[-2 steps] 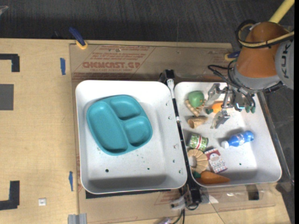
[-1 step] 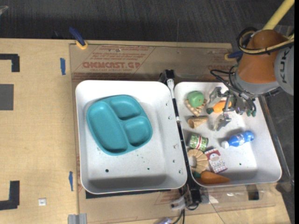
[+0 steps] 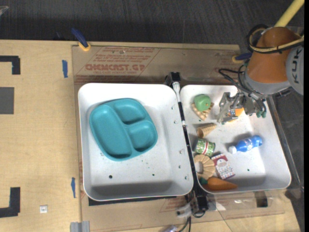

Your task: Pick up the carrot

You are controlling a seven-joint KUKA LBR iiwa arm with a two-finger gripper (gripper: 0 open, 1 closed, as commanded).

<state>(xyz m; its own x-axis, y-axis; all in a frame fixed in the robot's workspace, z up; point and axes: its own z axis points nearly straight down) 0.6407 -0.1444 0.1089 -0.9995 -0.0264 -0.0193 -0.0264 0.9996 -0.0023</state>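
Observation:
The carrot [image 3: 222, 183] is orange with a dark green end. It lies flat along the near wall of the right bin [image 3: 277, 149], close to the near left corner. My gripper [image 3: 235, 108] hangs low over the far part of the same bin, well beyond the carrot. A small orange piece [image 3: 236, 112] shows right beneath the gripper; I cannot tell what it is or whether it is held.
A green round fruit [image 3: 202, 102], a cone [image 3: 206, 128], a green can [image 3: 205, 147], a blue bottle [image 3: 246, 144] and a red-and-white pack [image 3: 223, 167] lie between the gripper and the carrot. A teal divided plate [image 3: 123, 127] sits in the left bin [image 3: 91, 178].

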